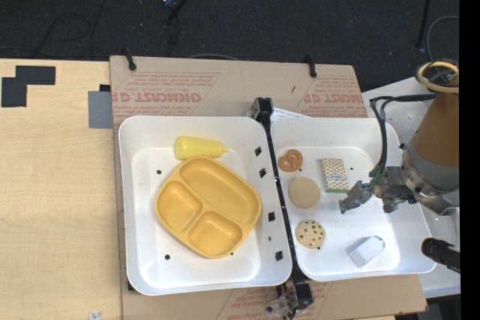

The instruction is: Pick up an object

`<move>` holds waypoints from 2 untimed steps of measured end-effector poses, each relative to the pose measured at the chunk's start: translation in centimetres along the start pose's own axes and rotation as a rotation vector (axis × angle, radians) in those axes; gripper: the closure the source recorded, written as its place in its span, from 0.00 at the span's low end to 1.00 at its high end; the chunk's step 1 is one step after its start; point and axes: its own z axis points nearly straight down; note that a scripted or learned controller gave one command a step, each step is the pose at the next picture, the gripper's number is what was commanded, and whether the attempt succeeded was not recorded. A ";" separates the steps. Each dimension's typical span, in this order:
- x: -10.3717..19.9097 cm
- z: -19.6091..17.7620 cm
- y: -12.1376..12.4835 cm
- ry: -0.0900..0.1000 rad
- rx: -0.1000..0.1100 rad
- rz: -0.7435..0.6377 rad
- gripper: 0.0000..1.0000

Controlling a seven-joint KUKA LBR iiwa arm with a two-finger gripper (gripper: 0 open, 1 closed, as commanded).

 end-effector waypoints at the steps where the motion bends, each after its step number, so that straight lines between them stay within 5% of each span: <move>1: 0.0 -0.5 0.2 -0.002 -0.011 -0.003 0.00; 2: 0.4 5.8 0.5 0.000 -0.006 -0.003 0.00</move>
